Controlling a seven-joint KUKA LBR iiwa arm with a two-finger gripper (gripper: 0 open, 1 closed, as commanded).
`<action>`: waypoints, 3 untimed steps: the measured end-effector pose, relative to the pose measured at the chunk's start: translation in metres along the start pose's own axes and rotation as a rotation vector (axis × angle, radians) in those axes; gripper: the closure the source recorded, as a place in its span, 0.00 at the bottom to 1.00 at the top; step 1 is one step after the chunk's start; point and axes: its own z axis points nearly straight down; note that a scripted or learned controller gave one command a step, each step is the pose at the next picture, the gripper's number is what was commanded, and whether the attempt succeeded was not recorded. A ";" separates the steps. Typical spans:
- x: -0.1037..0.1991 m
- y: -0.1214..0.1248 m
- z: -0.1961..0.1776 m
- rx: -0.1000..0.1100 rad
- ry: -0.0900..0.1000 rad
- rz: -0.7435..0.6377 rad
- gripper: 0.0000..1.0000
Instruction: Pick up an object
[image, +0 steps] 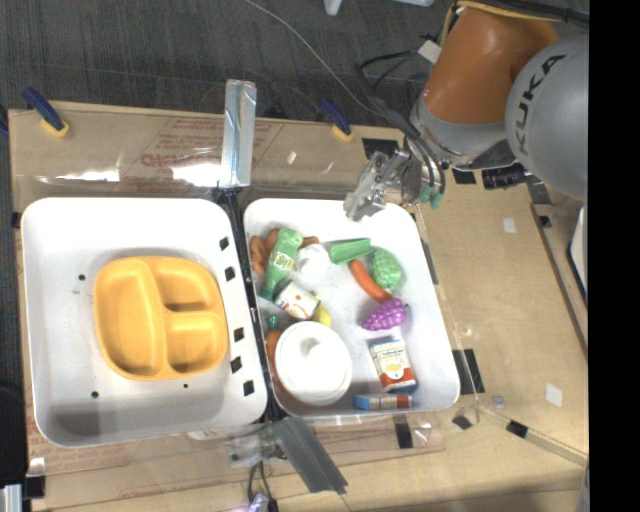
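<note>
Grey metal, the gripper (372, 190) hangs over the far rim of the right bin (432, 300), at about twelve o'clock of it; whether it is parted or closed I cannot tell, and nothing shows in it. Just below it inside the bin lie a green block (349, 249), long axis running nine to three, and a knobbly green vegetable (387, 268). An orange carrot (367, 283) slants beside that, its length running from ten to four. A bumpy purple grape bunch (386, 316) sits near the middle, with a small red and white carton (391, 362) upright at five o'clock of it. A green bottle (283, 253) leans at the left wall, a round white lid (312, 360) at seven o'clock. The left bin (50, 300) holds a glossy yellow divided tray (160, 315).
</note>
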 end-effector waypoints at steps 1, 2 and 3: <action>-0.007 -0.011 -0.006 -0.002 0.003 -0.214 1.00; -0.008 -0.009 -0.017 -0.002 -0.002 -0.217 1.00; 0.032 -0.016 0.034 -0.002 0.011 -0.224 1.00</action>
